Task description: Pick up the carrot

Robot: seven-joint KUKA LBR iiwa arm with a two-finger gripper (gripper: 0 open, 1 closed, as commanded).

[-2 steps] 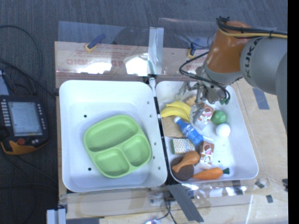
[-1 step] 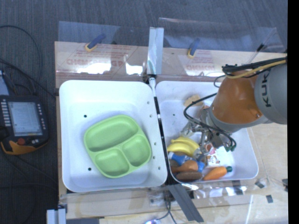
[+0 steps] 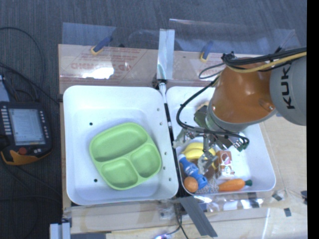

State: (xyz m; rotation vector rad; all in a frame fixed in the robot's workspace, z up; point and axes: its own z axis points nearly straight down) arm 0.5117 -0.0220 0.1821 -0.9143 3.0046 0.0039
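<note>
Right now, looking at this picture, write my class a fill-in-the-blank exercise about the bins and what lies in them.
1. The green divided plate lies in the ____ bin.
2. The carrot lies near the right bin's ____ edge.
3. The plate has ____ compartments.
4. The claw hangs over the ____ bin.

Missing words: left; front; three; right

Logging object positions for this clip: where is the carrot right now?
The carrot lies in the right bin, along its near edge, right of the blue bottle.
</note>
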